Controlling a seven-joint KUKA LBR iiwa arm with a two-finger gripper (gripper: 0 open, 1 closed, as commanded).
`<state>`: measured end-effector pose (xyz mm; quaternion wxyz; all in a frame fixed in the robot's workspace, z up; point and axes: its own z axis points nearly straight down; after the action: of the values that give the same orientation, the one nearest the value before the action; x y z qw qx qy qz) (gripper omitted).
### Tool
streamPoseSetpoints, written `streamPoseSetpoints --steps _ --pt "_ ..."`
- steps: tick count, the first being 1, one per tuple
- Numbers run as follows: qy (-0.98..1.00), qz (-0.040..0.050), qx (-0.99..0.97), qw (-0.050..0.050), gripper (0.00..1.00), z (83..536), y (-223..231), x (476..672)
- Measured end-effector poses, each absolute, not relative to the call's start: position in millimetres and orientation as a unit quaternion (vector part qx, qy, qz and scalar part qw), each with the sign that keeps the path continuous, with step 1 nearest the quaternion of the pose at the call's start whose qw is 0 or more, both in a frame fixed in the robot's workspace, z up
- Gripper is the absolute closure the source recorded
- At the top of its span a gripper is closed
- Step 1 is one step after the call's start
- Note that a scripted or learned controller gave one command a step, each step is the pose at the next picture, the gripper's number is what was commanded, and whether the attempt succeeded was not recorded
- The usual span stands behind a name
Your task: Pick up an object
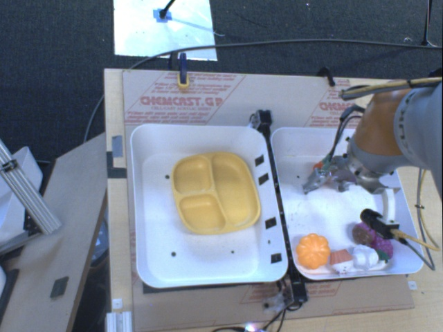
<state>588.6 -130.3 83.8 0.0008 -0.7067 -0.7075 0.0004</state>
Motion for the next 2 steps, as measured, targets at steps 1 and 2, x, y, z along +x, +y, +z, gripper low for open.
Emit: streamPoseSetpoints --steps 1,2 --pt "-0.707 -0.0009 -0.707 -0.002 1.00 97 -131 590.0" --pt "-0.707 -0.0018 -0.707 -0.003 1.00 155 -141 589.4"
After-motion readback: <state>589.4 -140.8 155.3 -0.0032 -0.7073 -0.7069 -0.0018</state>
